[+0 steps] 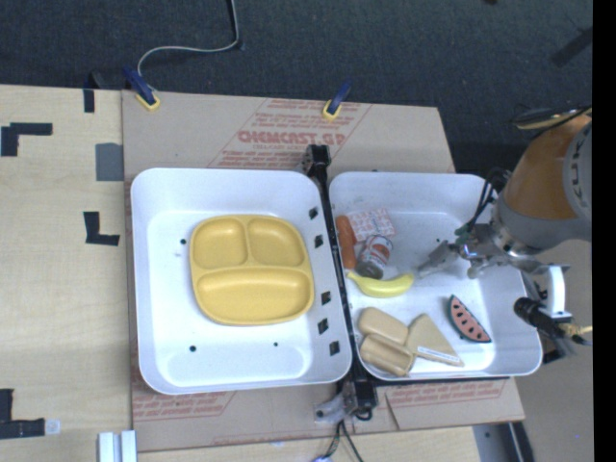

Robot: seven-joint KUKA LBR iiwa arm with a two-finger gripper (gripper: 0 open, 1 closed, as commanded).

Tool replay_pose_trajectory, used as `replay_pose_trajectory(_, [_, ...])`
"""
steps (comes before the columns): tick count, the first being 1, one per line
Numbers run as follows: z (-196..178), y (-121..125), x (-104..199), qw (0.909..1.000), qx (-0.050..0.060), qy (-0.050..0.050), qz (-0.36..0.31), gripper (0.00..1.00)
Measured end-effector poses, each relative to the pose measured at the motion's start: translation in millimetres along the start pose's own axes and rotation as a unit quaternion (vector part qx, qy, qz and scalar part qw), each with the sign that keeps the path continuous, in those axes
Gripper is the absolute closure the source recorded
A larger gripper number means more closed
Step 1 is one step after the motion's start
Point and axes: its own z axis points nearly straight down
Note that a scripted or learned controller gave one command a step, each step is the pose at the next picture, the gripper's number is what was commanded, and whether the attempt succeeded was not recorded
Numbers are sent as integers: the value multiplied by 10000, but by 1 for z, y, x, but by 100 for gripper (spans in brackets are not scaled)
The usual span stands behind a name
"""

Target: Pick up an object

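In the camera view, two shallow white plastic bins are seen side by side on the desk. The left bin (pixel 159 287) carries a yellow three-compartment plastic plate (pixel 252 268). The right bin (pixel 500 359) holds the candidates for picking: a red sausage-shaped toy (pixel 344 241) along its left wall, a crumpled red-and-white wrapper (pixel 372 225) beside it, a small can-like item (pixel 375 253) below the wrapper, a yellow toy banana (pixel 381 284), a tan popsicle-shaped toy (pixel 387 345) with a tan wedge (pixel 428 335) touching it, and a red watermelon-slice toy (pixel 467 320) lying apart near the right side.

No object is held, so the step in hand is judged to be the approach to a grasp. The watermelon slice would be the easiest choice, since it lies apart from the rest; the items along the left wall are crowded together, and a neighbour could be nudged there. A descent centred over one item, with the closing direction set across its narrow side, is advised, and the bin walls should be kept clear of.

The grey arm with its orange band (pixel 539 186) is reached in from the right, with the wrist low over the right half of the right bin. The end effector (pixel 452 253) is pointed leftward toward the banana and the can; whether it is wide or narrow cannot be told, and nothing is seen in it.
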Motion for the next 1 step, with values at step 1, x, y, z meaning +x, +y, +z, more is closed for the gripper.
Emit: replay_pose_trajectory(1, [30, 17, 47, 10000, -27, -14, 5, 0])
